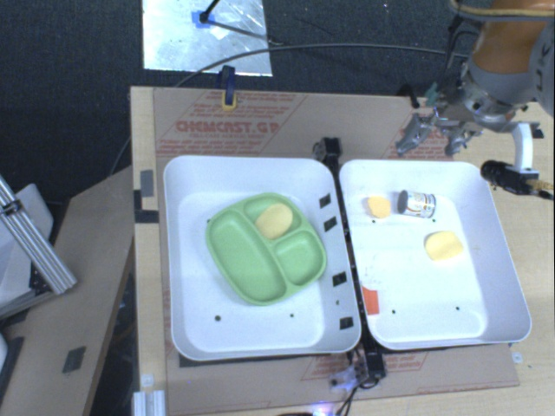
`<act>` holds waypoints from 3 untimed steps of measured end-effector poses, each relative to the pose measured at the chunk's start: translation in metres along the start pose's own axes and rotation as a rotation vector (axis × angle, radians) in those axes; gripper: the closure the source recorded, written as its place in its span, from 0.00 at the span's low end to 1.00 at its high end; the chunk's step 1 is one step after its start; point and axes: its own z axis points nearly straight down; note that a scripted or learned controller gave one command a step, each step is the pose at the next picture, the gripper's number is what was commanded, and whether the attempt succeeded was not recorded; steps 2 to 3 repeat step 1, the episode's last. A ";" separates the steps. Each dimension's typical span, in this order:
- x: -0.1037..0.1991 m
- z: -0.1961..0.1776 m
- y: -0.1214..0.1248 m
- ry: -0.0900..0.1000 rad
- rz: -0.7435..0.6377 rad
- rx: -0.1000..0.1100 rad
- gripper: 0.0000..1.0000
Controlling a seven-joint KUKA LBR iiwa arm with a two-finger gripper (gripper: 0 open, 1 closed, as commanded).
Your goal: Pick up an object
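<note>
Green tray (251, 267) sits in the left bin (195, 319), a yellow lump (276, 220) in one compartment. Right bin (494, 310) holds an orange piece (379, 207), small can (419, 204) and yellow block (443, 245). Gripper (436, 135) hangs above its far edge, fingers spread, holding nothing; picking looks not yet begun.

A green divided plate (260, 263) lies in the left bin (199, 319). A blue clamp (227, 83) grips the bench's far edge. Foil sheet (204, 24) lies beyond.
</note>
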 end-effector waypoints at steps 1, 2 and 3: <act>0.000 -0.007 0.002 -0.001 -0.002 -0.012 0.00; 0.000 -0.007 0.002 -0.001 -0.002 -0.012 0.00; 0.000 -0.007 0.002 -0.001 -0.002 -0.012 0.00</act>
